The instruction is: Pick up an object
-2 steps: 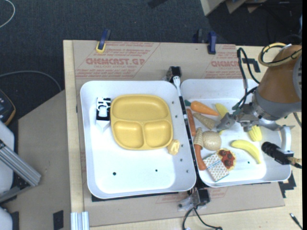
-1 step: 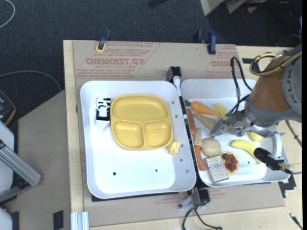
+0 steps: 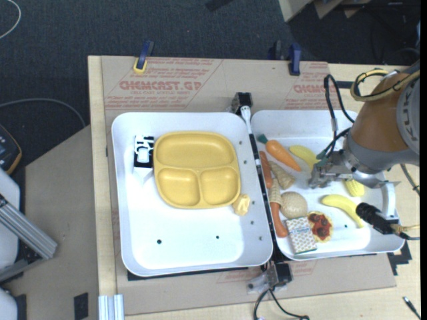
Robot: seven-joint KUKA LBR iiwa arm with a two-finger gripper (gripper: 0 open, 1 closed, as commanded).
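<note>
My gripper [image 3: 321, 177] is low over the middle of the right bin [image 3: 347, 249], on the grey arm with its orange band [image 3: 377, 122]. Just left of it lie an orange carrot [image 3: 283, 154] and a small yellow piece [image 3: 303, 154]. A banana [image 3: 341, 205] lies just below and right of the gripper. A beige bread roll [image 3: 293, 205], a pizza slice [image 3: 321, 225] and a patterned square snack [image 3: 301, 238] sit toward the front of the bin. I see nothing held between the gripper's tips.
The left bin [image 3: 187, 245] holds a yellow three-compartment plate [image 3: 197, 167], a small yellow piece [image 3: 241, 205] by its right wall and a black-and-white item [image 3: 142, 152] at the left. Long orange sticks [image 3: 268, 179] lie along the right bin's left wall. Cables [image 3: 337, 105] hang near the arm.
</note>
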